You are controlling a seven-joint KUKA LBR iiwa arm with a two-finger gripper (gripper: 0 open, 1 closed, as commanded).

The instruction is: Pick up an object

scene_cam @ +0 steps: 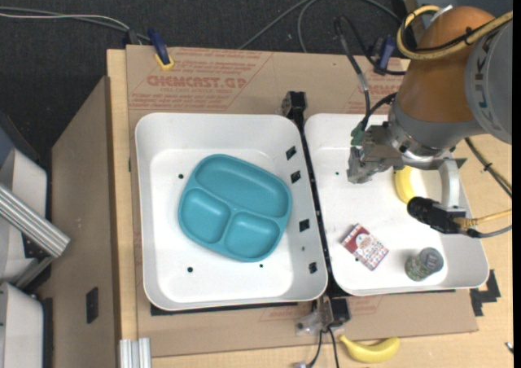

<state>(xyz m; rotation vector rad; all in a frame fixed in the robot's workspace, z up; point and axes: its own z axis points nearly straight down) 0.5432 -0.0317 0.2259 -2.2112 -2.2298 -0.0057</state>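
My gripper [359, 168] hangs over the upper middle of the right bin [342, 134], its metal fingers pointing down near the bin floor. A yellow banana [404, 185] lies just right of it, partly hidden under the arm. A small red-and-white packet [364, 247] lies toward the bin's front, below the gripper. A grey-green round object [423, 264] sits in the front right corner. Nothing shows between the fingers.
The left bin [155, 146] holds a teal divided plate [234, 206]. A black divider with clips [303, 187] runs between the bins. Another banana [372, 349] lies on the cardboard in front of the bins. Cables cross the back.
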